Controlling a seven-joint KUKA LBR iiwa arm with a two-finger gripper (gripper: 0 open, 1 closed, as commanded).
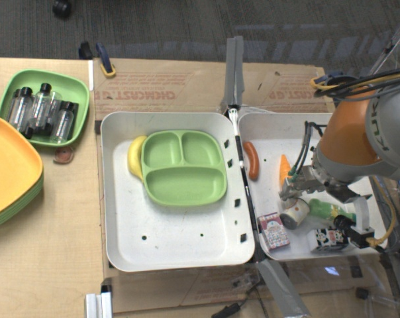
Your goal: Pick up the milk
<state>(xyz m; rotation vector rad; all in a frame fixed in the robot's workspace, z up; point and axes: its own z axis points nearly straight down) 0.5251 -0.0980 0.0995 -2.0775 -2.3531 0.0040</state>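
1. The right bin (273, 121) stands on the bench (41, 270). The arm (349, 141) hides the bin's right half, and I cannot tell whether the gripper (296, 192) is open or closed.
2. The milk (274, 231) is one small pink-and-white carton lying flat at the right bin's near-left corner, apart from the gripper.
3. Smaller things in the right bin: one sausage (253, 159), one carrot (284, 169), one cup (295, 212), one green bottle (327, 211), and one black-and-white thing (328, 238) that is hard to make out.

Bright, even light; soft shadows
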